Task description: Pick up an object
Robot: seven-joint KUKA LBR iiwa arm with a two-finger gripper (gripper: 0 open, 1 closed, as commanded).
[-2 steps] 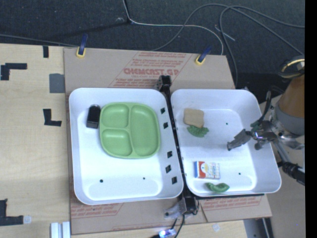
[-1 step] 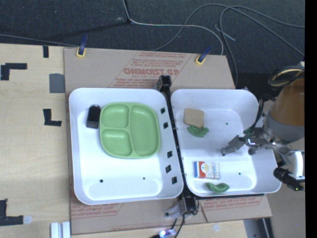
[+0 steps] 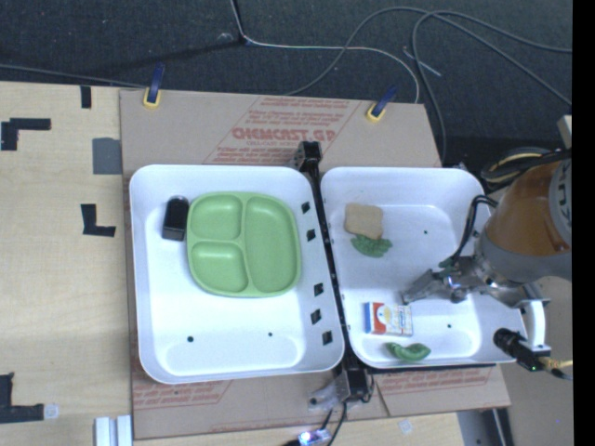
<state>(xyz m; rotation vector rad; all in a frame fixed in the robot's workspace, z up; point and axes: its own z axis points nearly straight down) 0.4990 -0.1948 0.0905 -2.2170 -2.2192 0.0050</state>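
In the right bin (image 3: 423, 182) lie a tan block (image 3: 363, 219), a green leafy piece (image 3: 373, 245) just below it, a small red, white and blue carton (image 3: 387, 319), and a green pod-shaped piece (image 3: 407, 350) near the front wall. My gripper (image 3: 429, 286) reaches in from the right, low over the bin floor, just right of and above the carton. Nothing shows between its fingers. The left bin (image 3: 149, 277) holds a green divided plate (image 3: 244, 243) and a small black object (image 3: 175, 218) at the plate's left.
The arm's grey wrist and orange band (image 3: 530, 221) hang over the right bin's right wall. A black clamp strip (image 3: 321, 249) runs between the bins. Cables (image 3: 372, 35) lie on the dark surface behind the cardboard sheet.
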